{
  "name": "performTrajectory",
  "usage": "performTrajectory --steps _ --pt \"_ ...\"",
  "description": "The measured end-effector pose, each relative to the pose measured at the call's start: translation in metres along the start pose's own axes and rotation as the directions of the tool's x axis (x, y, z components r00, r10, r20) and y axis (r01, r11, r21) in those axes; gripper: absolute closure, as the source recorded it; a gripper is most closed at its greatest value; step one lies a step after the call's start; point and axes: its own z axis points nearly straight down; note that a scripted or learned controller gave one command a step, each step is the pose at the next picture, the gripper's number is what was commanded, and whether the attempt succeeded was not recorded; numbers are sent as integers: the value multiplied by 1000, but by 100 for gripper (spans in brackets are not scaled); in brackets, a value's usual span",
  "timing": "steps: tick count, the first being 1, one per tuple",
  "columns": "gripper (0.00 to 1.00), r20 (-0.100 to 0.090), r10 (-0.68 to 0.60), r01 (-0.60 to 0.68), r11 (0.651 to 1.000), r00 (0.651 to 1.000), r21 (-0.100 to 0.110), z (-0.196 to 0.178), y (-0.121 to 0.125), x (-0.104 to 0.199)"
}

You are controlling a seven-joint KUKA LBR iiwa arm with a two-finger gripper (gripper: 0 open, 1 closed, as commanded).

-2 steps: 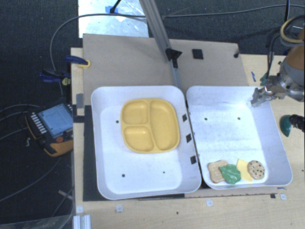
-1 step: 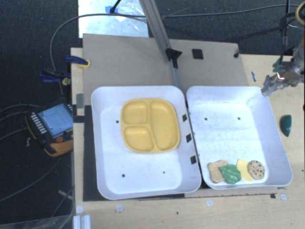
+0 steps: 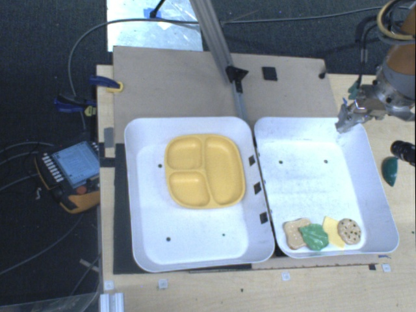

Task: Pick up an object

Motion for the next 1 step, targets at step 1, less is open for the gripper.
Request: performTrajectory --steps 1 --pt "100 0 -1 1 1000 1000 0 -3 -5 51"
